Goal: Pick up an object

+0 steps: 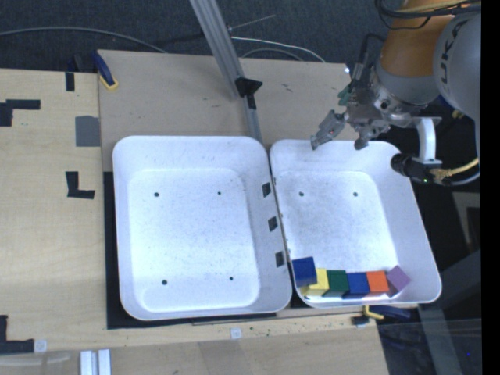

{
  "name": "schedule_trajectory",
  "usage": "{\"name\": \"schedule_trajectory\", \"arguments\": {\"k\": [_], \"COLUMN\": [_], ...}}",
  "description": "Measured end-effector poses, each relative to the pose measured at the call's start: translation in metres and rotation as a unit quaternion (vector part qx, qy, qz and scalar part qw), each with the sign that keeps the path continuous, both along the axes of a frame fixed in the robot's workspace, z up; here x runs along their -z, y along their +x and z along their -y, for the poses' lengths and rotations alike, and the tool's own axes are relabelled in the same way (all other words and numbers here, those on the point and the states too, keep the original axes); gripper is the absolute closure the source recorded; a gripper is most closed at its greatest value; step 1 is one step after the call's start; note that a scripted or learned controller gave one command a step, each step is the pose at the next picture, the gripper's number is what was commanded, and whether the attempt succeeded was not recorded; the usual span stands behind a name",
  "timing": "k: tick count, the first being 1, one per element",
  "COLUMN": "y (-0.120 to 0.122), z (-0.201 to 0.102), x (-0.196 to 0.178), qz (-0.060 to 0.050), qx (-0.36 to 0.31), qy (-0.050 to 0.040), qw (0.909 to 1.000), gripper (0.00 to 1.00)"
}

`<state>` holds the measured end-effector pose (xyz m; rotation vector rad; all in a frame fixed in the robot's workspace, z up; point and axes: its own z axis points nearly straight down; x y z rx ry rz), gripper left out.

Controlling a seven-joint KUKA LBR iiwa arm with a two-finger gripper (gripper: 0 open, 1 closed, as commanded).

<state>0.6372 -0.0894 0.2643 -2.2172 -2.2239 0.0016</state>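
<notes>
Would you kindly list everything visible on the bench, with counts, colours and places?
Bins: two, white, side by side on the bench.
Blocks: a row along the right bin's near edge: two blue, one yellow, one green, one orange, one purple.
Pole: one, grey metal, slanting from the top down to the gap between the bins.
Clamps: two, blue and yellow, one at the board's far left corner, one below the right bin.
Cables: thin, white, behind the board.
Arm: one, grey with orange band, at upper right.
Gripper: one, open, above the right bin's far edge.
</notes>
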Motion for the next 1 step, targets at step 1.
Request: {"name": "schedule_trajectory", "arguments": {"k": [1], "y": [-0.0189], "z": [0.0853], "x": [0.0507], "qz": [-0.003], "qx": [0.005], "qy": [-0.0020], "qw": [1.0000], "gripper": [0.00]}}
